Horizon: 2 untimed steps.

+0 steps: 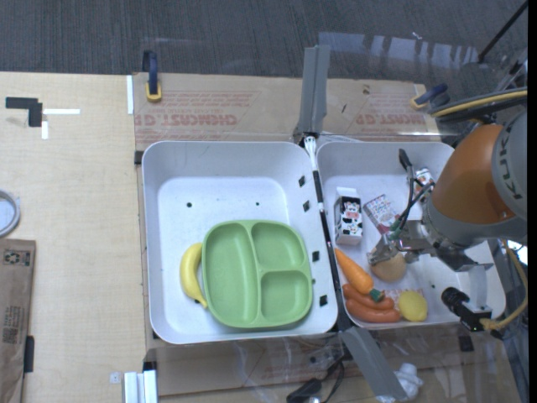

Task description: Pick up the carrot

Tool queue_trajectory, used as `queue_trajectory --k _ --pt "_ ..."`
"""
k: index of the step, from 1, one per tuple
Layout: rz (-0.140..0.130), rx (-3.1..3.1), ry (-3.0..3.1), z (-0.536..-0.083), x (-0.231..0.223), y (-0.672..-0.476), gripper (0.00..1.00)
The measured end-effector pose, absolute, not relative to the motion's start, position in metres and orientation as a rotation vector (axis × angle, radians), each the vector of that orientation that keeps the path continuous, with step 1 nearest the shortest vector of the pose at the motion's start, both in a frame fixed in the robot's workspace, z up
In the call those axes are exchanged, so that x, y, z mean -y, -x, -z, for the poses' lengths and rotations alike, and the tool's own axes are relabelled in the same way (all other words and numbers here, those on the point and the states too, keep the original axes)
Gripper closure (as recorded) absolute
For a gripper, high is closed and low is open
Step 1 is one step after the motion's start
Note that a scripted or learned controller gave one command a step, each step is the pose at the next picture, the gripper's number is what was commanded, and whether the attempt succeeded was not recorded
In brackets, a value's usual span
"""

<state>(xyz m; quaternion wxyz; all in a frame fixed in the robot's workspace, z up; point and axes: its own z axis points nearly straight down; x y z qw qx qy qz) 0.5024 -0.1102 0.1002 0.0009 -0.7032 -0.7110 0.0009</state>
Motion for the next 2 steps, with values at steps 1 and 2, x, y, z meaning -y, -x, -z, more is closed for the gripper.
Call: queue_trajectory --k 1,2 --pt "-0.001 1.738 2.615 -0.092 0.094 -0.487 1.00" --pt "-0.004 2.041 2.387 -0.191 0.020 -0.492 1.00"
